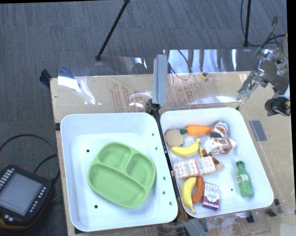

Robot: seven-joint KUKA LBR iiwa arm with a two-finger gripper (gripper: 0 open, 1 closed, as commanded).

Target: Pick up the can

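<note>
Can [220, 128] noted lying on its side at the far end of the right bin [254, 149], just beside the carrot [197, 130] and touching a small carton [219, 145]. We record the claw [248, 88] over the desk [112, 92], outside that bin's far right corner, well apart from the can. We cannot tell its opening.

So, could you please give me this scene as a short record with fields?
left bin: holds a green divided plate
right bin: toy food, mixed
can: far side of right bin, beside the carrot
green bottle: lying near the right wall
gripper: above the bench, beyond the right bin's far right corner, holding nothing
</note>
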